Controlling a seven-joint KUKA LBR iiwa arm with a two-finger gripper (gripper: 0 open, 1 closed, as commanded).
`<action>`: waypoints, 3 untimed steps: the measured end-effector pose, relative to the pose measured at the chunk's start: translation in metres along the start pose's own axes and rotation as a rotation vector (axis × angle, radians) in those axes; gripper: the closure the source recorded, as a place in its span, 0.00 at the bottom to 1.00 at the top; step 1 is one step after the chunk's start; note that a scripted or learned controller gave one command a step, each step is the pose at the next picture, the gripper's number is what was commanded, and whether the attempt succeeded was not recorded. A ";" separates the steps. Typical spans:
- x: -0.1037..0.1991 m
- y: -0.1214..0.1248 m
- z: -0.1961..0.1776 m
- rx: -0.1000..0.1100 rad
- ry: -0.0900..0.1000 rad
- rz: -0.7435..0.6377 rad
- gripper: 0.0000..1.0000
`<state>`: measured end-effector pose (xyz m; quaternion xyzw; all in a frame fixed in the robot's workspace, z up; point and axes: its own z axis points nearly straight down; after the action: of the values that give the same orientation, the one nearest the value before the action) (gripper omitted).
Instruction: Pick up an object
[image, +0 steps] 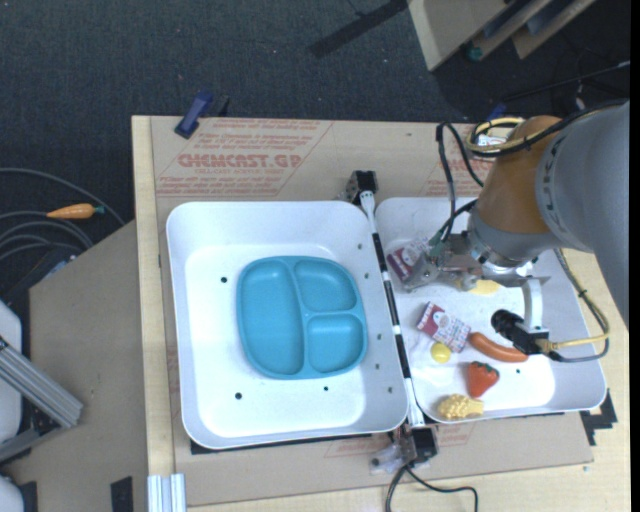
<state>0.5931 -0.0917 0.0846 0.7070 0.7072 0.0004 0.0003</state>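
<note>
So from the overhead camera view: the arm (560, 180) comes in from the right and is hunched down over the right bin (575, 395), with the pincer (440, 262) low near the bin's upper left corner. Honestly can't tell how the pincer is set, it's just a dark tangle under the wrist at this angle.

Candidates are all in that right bin: a crumpled reddish packet (403, 262) just beside the pincer, a red-and-white packet (441, 324) a bit lower, a small yellow ball (440, 352), a toy hot dog (497, 346), a strawberry (481, 378) and a corn cob (458, 406) near the front rim. The left bin (190, 330) just has a blue divided plate (300, 315) in it.

My read: this is the reach/descend step, nothing lifted yet. Next it probably needs to settle squarely over the crumpled packet, pinch, then go straight up without snagging the bin wall.
</note>
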 end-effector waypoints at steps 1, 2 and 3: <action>-0.002 0.054 -0.001 0.001 0.000 -0.001 0.00; -0.003 0.053 -0.012 0.005 -0.002 -0.001 1.00; -0.004 0.053 -0.012 0.004 -0.004 -0.001 0.00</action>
<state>0.6465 -0.0957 0.0965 0.7068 0.7074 -0.0025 0.0003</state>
